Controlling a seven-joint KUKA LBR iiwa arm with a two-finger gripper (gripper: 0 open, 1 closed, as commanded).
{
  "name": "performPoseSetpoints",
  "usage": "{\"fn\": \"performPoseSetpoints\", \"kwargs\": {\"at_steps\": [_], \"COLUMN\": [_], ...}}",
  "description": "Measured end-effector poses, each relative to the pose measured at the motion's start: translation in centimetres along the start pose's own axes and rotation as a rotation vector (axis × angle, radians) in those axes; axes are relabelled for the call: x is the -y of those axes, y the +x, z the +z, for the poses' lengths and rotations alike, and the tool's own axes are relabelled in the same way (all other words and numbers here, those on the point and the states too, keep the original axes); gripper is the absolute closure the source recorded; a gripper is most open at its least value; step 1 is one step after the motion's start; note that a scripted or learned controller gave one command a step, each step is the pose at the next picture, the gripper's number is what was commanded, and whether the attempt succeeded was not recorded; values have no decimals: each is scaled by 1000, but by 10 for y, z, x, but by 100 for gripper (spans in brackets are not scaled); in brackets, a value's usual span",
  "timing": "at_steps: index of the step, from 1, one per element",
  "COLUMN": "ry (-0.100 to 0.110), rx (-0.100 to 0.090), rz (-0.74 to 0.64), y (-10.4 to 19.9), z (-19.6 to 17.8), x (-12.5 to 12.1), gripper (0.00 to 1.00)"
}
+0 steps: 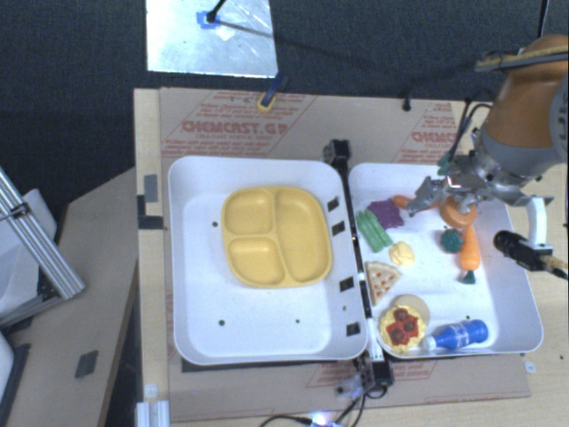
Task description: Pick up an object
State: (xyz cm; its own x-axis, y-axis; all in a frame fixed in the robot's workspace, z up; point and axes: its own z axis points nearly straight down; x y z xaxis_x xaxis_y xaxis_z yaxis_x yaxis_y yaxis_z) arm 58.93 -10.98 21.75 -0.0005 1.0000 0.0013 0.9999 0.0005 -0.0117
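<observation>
Item 1. Tabletop (151, 327): carries two shallow white bins side by side.

Item 2. Left bin (191, 265): holds a yellow divided plate (274, 236) near its centre, three compartments, nothing on it.

Item 3. Right bin (520, 314): holds the toy food. Purple grape cluster (386, 212) at 10 o'clock; green ridged vegetable (374, 229) just beside it, toward the divider; small pale yellow piece (402, 253) near the centre; pizza slice (382, 281) at 8 o'clock; round tart with red topping (404, 323) at 7 o'clock; blue bottle (458, 334) lying on its side at 6 o'clock, just beside the tart; carrot (468, 252) right of centre with a small teal piece (452, 237) touching or nearly touching it; a rounded orange piece (457, 213) at 12 o'clock.

Item 4. Arm (529, 114): reaches in from 3 o'clock, orange band above the wrist. Tool (444, 194) sits low over the bin's 12 o'clock region, directly over the rounded orange piece, with the grape cluster near.

Item 5. Tool state: I cannot tell how its jaws are set, nor whether it grips anything.

Item 6. Progress, as judged: the approach looks made, likely candidate the rounded orange piece. Nothing appears lifted clear of the bin; a confirmed hold and the lift remain.
</observation>
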Motion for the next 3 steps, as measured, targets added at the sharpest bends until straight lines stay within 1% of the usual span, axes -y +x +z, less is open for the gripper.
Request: {"fn": "performPoseSetpoints", "kwargs": {"at_steps": [1, 3], "ry": [-13, -7], "rx": [2, 0], "rz": [-2, -1], "y": [0, 10], "z": [-7, 115], "x": [-2, -4], "gripper": [0, 0]}}
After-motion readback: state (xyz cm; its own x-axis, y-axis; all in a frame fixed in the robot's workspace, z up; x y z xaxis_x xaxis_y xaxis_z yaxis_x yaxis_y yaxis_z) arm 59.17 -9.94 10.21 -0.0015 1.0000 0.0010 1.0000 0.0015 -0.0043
